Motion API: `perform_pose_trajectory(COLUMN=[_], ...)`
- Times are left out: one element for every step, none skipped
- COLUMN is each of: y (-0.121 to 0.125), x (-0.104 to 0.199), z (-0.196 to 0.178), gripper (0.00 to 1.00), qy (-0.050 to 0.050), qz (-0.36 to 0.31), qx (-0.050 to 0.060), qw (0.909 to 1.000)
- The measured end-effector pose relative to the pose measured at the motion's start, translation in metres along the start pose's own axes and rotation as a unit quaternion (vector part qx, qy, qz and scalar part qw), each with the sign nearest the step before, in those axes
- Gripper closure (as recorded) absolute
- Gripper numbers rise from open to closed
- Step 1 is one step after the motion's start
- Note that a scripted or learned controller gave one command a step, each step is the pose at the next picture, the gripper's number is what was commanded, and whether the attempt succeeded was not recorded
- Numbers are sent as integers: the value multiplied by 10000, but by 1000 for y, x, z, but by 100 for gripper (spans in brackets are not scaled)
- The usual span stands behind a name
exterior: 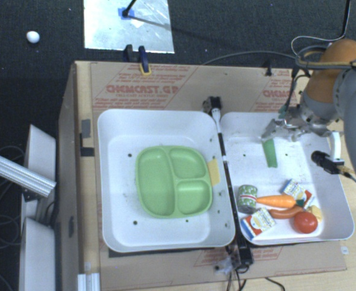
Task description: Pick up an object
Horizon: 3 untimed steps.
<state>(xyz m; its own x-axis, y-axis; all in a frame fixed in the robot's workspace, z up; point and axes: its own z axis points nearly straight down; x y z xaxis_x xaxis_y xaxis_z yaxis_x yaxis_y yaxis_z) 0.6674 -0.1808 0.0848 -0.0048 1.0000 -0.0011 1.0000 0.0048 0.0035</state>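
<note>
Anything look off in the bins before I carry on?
Nothing damaged or spilled. The toy food is crowded into the right bin's near corner, around the carrot and tomato, while a green stick lies apart below the pincer.

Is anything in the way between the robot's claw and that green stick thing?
Nothing visible. The gripper hangs at the right bin's far side, with the flat green stick just below it; the other toys lie nearer the camera.

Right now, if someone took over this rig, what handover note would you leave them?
Gripper: at the far side of the right bin, low over a green stick; a grasp cannot be confirmed.
Things: carrot, tomato, small can and packets lie clustered at the right bin's near end. The left bin holds a green divided tray.
Done: nothing visibly lifted.
Left: pick up one object.
</note>
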Motion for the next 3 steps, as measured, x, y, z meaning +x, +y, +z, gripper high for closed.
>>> perform_pose_trajectory(y=[2,3,-28], x=[41,40,50], z=[0,-11,-131], gripper=[0,100,100], qy=[4,-11,-3], qz=[-5,-23,6], qx=[4,-9,-14], qw=[10000,10000,10000])
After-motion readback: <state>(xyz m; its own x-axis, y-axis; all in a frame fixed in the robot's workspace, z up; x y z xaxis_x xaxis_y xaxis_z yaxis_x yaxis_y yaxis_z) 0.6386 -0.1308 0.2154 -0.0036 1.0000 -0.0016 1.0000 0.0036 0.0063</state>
